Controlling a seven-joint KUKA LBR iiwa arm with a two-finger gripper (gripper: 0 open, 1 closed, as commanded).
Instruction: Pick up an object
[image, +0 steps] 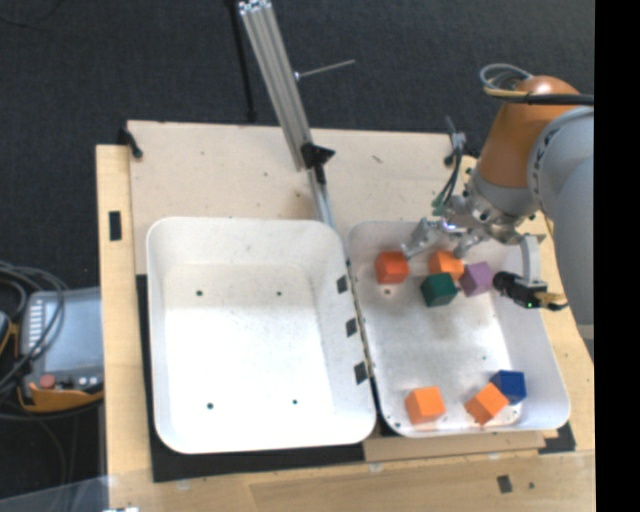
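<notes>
From my remote station I see the arm (540, 140) reaching in from the right, its gripper (445, 232) low over the far end of the right bin (530, 340). I cannot tell how the gripper is set, since the wrist hardware hides it.

Cluster at the far end of the right bin: an orange block (392, 267) on the left; a second orange block (446, 264) just below the gripper; a green block (438, 290) touching that second block on its near side; a purple block (477, 278) just right of the green one. These last three crowd one another, leaving little room between them. The first orange block stands apart, with bare floor on its left up to the bin wall.

Near end of the right bin: an orange cube (425, 404), a tilted orange cube (487, 403), and a blue cube (509, 384) touching the tilted one, close to the bin's near right corner.

The middle of the right bin floor is open. The left bin (170, 300) lies beside it, their walls adjacent. A metal post (285, 90) slants up from between the bins' far ends.

The blocks are roughly cubic, so no long axis is evident; several sit rotated against the bin walls.
</notes>
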